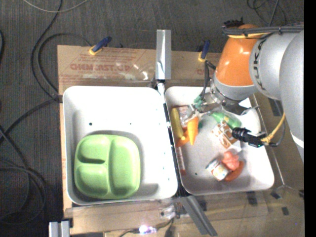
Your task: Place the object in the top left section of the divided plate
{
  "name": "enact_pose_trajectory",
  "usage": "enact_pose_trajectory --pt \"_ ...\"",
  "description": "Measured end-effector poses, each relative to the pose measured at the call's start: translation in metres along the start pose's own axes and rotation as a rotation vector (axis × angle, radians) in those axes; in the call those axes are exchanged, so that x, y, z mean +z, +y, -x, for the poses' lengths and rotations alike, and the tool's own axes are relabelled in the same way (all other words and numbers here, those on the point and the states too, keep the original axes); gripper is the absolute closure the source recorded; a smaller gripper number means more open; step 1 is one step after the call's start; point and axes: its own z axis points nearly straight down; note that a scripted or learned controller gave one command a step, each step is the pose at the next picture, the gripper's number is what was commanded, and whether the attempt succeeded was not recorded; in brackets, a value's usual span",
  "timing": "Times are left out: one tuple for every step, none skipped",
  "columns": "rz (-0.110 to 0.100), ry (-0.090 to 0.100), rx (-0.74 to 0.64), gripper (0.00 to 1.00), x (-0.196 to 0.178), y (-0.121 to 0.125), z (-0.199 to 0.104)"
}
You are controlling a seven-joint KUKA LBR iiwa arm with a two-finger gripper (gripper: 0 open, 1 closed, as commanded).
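Observation:
A light green divided plate (107,166) lies in the left bin (118,95), toward its front left. Its top left section (91,149) holds nothing. My gripper (206,101) hangs under the orange-banded wrist (239,58) over the back of the right bin (256,184). It is just above a cluster of a small packet (183,113), an orange carrot-like piece (191,130) and a green item (220,117). The wrist hides the gripper's tips, and no object can be seen lifted.
The right bin also holds a yellow banana-like piece (175,124), a patterned little box (223,134), a small can (217,171), a pink and red item (232,162) and a thin red stick (180,159) along its left wall. A black cable plug (247,136) hangs from the arm.

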Motion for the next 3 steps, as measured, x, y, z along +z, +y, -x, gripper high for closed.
enact_pose_trajectory --pt "-0.002 0.005 0.218 1.00 -0.018 -0.062 -0.085" --pt "-0.002 0.004 0.168 1.00 0.001 -0.067 -0.151" --pt "-0.002 0.004 -0.152 1.00 0.016 -0.047 -0.222"
